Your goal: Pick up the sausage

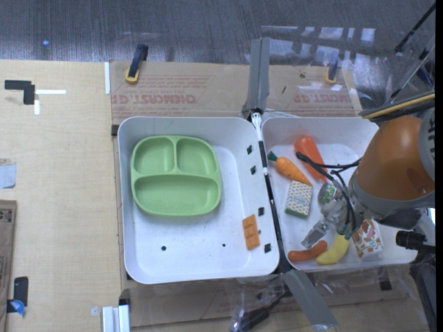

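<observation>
The sausage, a short red-orange link, lies near the front wall of the right bin, its right end touching a yellow banana. My gripper hangs low just above and slightly behind the sausage, reaching in from the right under the grey and orange wrist. Nothing can be seen held in it. The arm hides part of the bin's right side.
In the right bin are a carrot, a longer red-orange piece, a speckled green-and-white block and a small carton. The left bin holds a green divided plate and an orange piece.
</observation>
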`<action>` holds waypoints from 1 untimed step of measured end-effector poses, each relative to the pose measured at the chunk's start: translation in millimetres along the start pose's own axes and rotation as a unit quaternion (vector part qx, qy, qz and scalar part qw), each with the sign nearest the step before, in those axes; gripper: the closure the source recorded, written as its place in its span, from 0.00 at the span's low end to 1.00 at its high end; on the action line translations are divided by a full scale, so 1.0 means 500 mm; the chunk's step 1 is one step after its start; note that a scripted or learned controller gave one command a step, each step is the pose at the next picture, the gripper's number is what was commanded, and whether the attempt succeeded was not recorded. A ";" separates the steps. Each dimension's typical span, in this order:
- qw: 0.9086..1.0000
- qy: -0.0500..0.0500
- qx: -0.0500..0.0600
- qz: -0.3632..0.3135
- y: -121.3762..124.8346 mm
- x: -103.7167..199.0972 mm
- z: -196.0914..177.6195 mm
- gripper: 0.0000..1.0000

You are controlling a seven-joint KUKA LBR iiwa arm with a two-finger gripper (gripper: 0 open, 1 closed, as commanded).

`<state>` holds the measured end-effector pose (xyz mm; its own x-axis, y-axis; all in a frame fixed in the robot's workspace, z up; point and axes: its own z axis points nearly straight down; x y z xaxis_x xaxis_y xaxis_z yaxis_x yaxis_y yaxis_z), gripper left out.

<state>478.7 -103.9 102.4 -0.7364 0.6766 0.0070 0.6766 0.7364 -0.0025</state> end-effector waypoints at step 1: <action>1.000 0.000 0.000 0.000 0.000 0.000 0.000 0.00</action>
<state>478.7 -103.8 102.4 -0.7365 0.6764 0.0070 0.6764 0.7365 -0.0026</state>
